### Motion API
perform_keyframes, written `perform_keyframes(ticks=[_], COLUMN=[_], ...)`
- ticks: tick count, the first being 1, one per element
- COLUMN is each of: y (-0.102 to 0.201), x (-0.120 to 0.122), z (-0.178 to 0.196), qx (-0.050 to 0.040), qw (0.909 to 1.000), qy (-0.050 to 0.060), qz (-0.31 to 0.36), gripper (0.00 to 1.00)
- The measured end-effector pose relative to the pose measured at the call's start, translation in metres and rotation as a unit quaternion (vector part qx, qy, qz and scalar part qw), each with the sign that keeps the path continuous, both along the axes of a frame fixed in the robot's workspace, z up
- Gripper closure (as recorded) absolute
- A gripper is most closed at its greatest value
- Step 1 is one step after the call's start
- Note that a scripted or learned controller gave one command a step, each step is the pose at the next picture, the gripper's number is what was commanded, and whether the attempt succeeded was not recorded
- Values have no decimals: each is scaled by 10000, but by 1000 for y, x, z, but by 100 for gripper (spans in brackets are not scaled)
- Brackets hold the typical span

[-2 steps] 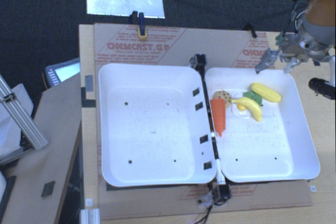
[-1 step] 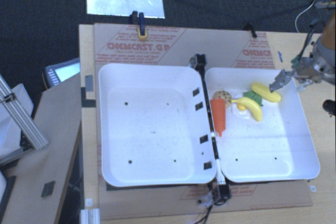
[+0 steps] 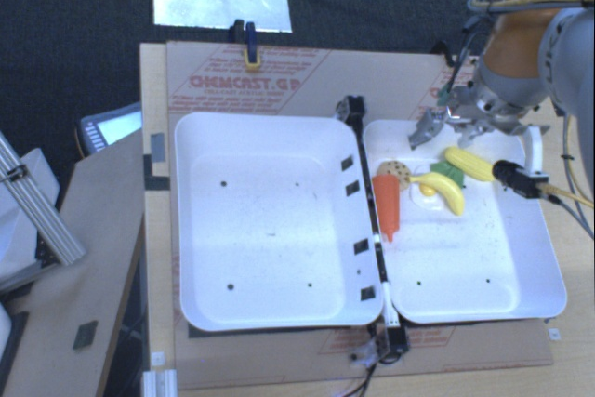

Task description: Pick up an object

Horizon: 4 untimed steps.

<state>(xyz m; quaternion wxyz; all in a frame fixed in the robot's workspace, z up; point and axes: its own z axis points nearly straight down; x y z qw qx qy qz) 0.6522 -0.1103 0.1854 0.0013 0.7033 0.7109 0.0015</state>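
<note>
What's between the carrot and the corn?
In the camera view, a banana lies between the carrot and the corn, with a cookie by the carrot's top.

Single fixed camera, high above the bench, looking down at a slant. Both shallow white plastic bins [image 3: 270, 228] sit mid-frame, whole, at moderate range. The grey arm with orange band [image 3: 539, 33] enters from the right. Dark floor fills the top edge.
</note>
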Motion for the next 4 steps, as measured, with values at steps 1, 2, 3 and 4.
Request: perform_keyframes(ticks=[1, 2, 3, 4], y=[35, 68, 90, 71], x=[-53, 20, -62, -170], z=[-1, 3, -1, 35], qx=[1, -4, 3, 0], qw=[10000, 10000, 10000, 10000], qy=[33, -25, 44, 37], qz=[-24, -10, -51, -66], gripper=[0, 0, 0, 0])
